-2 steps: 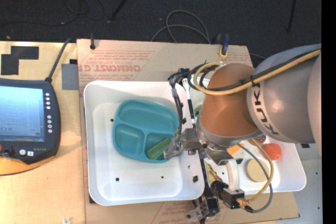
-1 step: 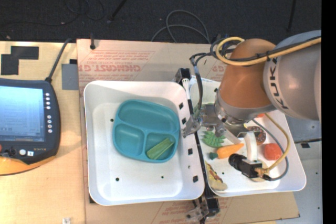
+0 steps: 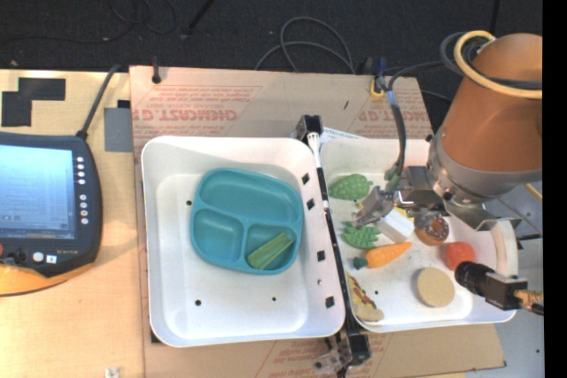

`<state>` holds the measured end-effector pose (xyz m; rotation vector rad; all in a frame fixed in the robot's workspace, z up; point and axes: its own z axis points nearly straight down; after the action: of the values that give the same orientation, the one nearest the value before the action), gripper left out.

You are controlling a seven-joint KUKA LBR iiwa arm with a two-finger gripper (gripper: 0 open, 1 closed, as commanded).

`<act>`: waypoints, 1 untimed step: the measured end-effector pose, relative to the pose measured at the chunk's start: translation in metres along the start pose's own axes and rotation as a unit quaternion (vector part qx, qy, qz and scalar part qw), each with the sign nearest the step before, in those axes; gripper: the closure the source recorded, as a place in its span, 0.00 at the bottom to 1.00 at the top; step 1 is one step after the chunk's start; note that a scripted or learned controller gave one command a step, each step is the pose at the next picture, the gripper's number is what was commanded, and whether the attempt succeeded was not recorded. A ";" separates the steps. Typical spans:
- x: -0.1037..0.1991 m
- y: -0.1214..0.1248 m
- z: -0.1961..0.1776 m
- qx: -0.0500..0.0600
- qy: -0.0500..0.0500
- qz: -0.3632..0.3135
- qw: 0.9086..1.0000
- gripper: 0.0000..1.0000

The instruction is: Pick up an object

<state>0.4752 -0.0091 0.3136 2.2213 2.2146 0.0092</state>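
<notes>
Cardboard-topped bench (image 3: pixel 221 102) on dark carpet, teal tray (image 3: pixel 244 217) in left bin (image 3: pixel 168 279), gripper (image 3: pixel 376 206) right of it over green toys, perhaps empty, grip state unclear

Divided tray (image 3: pixel 239 212) in the left bin (image 3: pixel 168 190); carrot (image 3: pixel 388 255) and round disc (image 3: pixel 435 287) in the right bin (image 3: pixel 403 316).

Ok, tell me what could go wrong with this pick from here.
1. The gripper sits among crowded items in the right bin: two green leafy pieces and a carrot. It may nudge them or catch two at once.
2. It is close to the divider between the bins, so a sideways move could bump the rim.
3. Nothing shows between the fingers, so the grasp may come up empty.
</notes>
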 end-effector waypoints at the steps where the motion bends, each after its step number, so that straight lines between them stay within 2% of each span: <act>1: 0.059 -0.002 0.069 0.009 0.000 -0.004 1.000 0.00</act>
<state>0.4742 0.0496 0.2446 2.2225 2.2327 -0.0113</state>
